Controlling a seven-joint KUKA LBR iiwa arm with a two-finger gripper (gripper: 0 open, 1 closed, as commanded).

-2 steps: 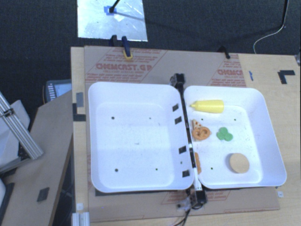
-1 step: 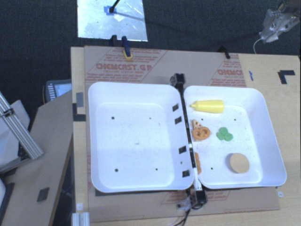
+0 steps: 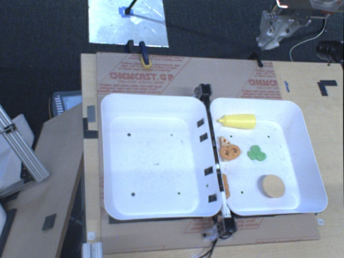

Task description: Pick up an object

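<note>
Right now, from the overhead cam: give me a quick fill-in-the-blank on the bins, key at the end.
1. The yellow bottle lies in the ____ bin as the view shows it.
2. The round tan disc sits nearer the camera than the ____ piece.
3. The pretzel lies next to the ____ between the bins.
4. The pincer hangs above the bench, beyond the bins' ____ edge.

Missing: right; green; divider; far

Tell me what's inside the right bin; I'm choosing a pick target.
Right bin holds a yellow bottle, pretzel, green piece, tan round disc and an orange item partly hidden against the left wall.
</note>
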